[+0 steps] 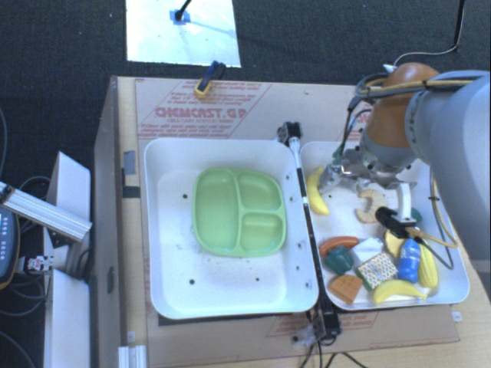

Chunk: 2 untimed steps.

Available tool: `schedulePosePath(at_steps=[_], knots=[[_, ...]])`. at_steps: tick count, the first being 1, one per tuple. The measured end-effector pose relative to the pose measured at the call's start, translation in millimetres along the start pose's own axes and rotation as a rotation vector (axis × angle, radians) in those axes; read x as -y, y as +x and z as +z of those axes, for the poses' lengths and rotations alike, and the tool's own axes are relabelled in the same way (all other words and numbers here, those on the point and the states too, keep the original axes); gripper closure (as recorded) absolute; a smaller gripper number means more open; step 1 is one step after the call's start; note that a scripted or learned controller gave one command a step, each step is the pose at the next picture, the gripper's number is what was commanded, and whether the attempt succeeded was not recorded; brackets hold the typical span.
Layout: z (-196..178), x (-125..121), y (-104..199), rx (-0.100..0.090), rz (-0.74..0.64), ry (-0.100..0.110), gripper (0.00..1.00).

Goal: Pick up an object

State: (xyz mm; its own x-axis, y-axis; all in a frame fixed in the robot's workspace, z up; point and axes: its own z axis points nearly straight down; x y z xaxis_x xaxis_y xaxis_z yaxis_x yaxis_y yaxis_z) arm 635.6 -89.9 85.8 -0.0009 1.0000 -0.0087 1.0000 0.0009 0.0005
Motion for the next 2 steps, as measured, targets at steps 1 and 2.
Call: schedulePosePath(at_steps=[1, 2], knots=[[1, -31, 1, 0.000, -0.001, 0.008, 0.00], [0, -34, -10, -0.007, -0.001, -0.002, 0.00]])
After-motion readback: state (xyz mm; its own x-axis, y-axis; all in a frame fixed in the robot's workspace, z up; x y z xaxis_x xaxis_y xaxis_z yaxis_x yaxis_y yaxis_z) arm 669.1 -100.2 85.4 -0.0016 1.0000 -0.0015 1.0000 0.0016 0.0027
